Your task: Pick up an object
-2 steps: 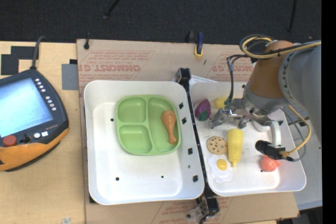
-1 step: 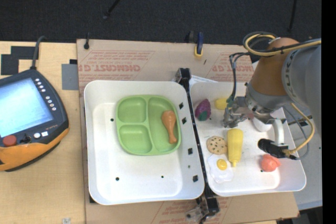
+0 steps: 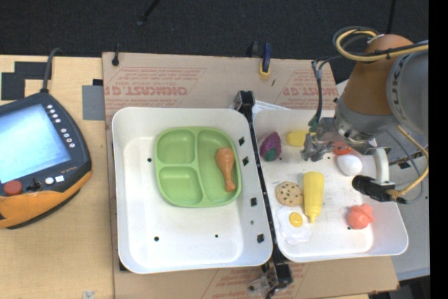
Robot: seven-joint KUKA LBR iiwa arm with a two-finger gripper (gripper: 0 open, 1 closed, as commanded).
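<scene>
My gripper (image 3: 315, 149) hangs low over the upper middle of the right bin (image 3: 381, 243). It is just right of a small yellow piece (image 3: 296, 138) and above a yellow mustard bottle (image 3: 313, 195). A purple toy vegetable (image 3: 270, 145) lies to its left. A white egg (image 3: 348, 164) lies to its right, with a small red piece (image 3: 341, 148) beside it. Lower in that bin are a cookie (image 3: 287, 193), a fried egg (image 3: 294, 222) and a red toy fruit (image 3: 360, 216). Nothing visibly hangs from the gripper.
The left bin (image 3: 140, 234) holds a green divided plate (image 3: 183, 178) with a brown drumstick (image 3: 226, 166) on its right section. A teach pendant (image 3: 38, 150) lies on the bench at far left. The arm's cables and a black fitting (image 3: 371, 187) overhang the right bin's right side.
</scene>
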